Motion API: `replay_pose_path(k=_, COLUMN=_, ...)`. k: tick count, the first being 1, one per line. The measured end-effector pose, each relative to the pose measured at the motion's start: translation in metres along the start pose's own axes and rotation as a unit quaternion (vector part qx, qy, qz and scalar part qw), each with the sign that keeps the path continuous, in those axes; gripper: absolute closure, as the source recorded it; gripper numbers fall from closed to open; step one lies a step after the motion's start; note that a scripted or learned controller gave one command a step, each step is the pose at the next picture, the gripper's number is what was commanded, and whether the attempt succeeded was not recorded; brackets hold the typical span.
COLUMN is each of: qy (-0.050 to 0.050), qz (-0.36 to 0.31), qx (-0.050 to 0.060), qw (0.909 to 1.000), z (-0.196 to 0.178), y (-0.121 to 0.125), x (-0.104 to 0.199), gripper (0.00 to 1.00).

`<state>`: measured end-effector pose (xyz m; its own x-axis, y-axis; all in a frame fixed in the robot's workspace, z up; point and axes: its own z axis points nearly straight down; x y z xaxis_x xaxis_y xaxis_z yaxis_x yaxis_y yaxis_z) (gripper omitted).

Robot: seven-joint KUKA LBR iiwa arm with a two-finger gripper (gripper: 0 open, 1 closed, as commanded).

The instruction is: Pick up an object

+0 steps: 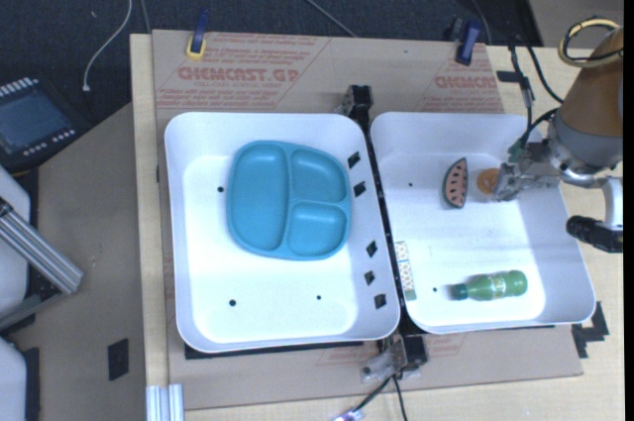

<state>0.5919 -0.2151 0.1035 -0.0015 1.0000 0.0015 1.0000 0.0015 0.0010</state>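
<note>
1. Cardboard sheeting covers the tabletop (297, 62), which carries two shallow white bins side by side; dark carpet and loose cables fill the top of the frame.
2. Nearest the bottom edge, in the lower part of the right bin (475, 305), a green bottle (492, 287) lies on its side, well apart from everything else.
3. Further up in that bin, a watermelon-slice toy (456, 182) sits just beside a small orange round object (487, 180).
4. At the right-centre of the frame the end effector (512, 179) hangs low, just beside the orange piece. Whether it is released or clenched I cannot tell, since the wrist hides the tips, and nothing visibly sits between them.
5. My judgement is that the step in hand is lining up on the orange piece. To do it well, centre over it, descend straight, and close only once both tips straddle it.
6. What stands in the way: the slice lies close on the left, so a wide approach could nudge it; the bin's right wall is near the wrist.
7. In the left bin (198, 241) rests a blue divided plate (287, 199), well clear of the work.
8. Farthest up, blue clamps (198, 38) pin the cardboard's top edge.
</note>
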Motion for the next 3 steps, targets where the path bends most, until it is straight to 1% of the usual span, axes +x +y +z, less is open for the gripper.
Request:
replay_pose_path(k=1, qy=-0.002, qz=0.001, qx=-0.002, qw=1.0000, z=-0.045, y=-0.001, x=-0.005, gripper=1.00)
replay_pose_path(k=2, qy=-0.002, qz=0.000, qx=-0.003, qw=1.0000, z=-0.092, y=0.005, x=0.001, gripper=1.00)
replay_pose_path(k=3, qy=-0.002, qz=0.000, qx=-0.002, qw=1.0000, z=-0.128, y=0.006, x=0.000, gripper=1.00)
